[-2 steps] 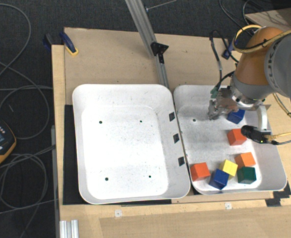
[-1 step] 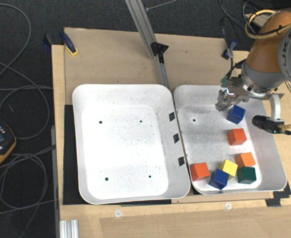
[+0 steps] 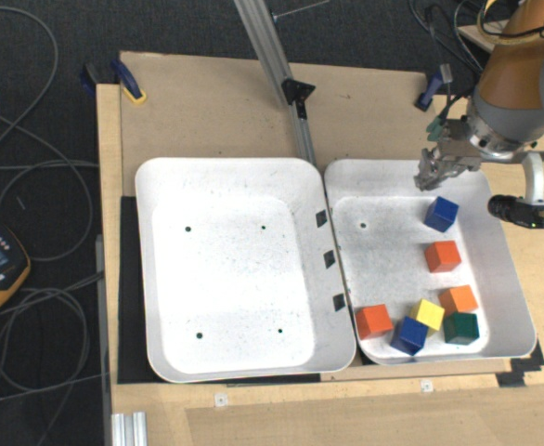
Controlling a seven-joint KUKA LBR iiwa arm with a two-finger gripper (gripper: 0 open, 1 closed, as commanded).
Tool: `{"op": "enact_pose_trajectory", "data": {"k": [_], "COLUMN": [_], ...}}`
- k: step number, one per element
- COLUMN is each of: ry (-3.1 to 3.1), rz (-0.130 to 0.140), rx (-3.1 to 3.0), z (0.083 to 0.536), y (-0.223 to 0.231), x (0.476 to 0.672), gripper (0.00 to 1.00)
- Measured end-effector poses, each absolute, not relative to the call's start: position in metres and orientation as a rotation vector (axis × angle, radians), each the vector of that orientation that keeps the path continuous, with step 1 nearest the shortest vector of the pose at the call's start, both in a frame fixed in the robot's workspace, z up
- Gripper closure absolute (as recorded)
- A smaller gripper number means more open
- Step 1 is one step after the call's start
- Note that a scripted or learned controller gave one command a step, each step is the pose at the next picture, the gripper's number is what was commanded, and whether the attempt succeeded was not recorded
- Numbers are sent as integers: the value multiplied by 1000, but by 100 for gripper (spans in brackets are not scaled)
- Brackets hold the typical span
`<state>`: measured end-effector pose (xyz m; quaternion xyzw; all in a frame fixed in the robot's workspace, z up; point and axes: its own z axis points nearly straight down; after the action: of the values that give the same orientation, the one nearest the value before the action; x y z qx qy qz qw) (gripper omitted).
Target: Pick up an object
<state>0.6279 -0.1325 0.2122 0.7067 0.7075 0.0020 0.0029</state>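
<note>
Orange cubes (image 3: 442,255): three; blue: two.

Wooden bench (image 3: 207,100) bears two white bins (image 3: 161,249).

Even, bright overhead light. White bins (image 3: 226,179) near overexposed, speckle visible. Soft short shadows under blocks (image 3: 442,255). Dark floor (image 3: 40,82) underexposed. Image slightly soft, low resolution; no motion blur.

Arm (image 3: 518,72) at right, pointing down.
</note>
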Motion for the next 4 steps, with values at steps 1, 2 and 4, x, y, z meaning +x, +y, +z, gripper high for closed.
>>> {"op": "enact_pose_trajectory", "data": {"k": [1,2,4], "ry": [2220,2230,2230], "rz": [4,1,6], "rx": [2218,2217,2213], "z": [231,224,230], "y": [-132,-78,40], "x": [629,625,627], "gripper": [100,100,100]}}
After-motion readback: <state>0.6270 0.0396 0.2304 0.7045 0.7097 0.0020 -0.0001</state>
